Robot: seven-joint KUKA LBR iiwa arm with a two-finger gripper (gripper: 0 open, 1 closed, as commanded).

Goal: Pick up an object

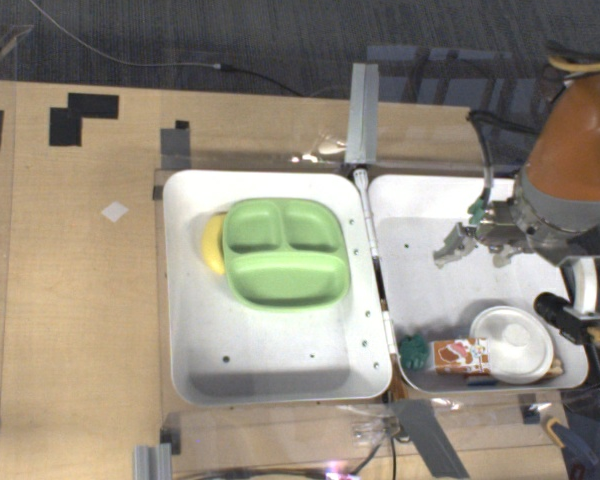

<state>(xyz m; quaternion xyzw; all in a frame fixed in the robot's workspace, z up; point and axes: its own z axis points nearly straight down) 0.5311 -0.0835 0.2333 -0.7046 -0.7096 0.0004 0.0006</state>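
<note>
The likeliest things to pick lie in the right bin's [420,218] near corner: a white bowl [512,343] touching a small printed carton [463,354], with a green lump [413,349] just left of it. The gripper [470,242] hovers above bare floor farther back, fingers spread and empty. It should centre over the bowl's rim before descending; the carton's print is too small to read.
</note>
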